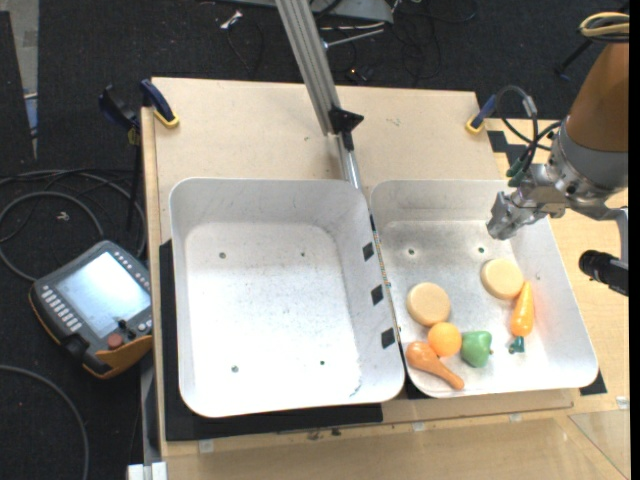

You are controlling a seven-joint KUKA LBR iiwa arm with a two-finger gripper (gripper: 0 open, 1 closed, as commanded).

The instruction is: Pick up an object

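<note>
The pincer hangs over the right bin; whether it is open cannot be told. Below it lie two pale rounds, a carrot and an orange.

I'm seeing two white bins, speckled grey, on a pale wood bench. In the right one: two cream discs, an orange ball, a green pepper, an orange carrot and an orange gourd. The grey arm carries its orange band. The pendant is orange and grey.
</note>
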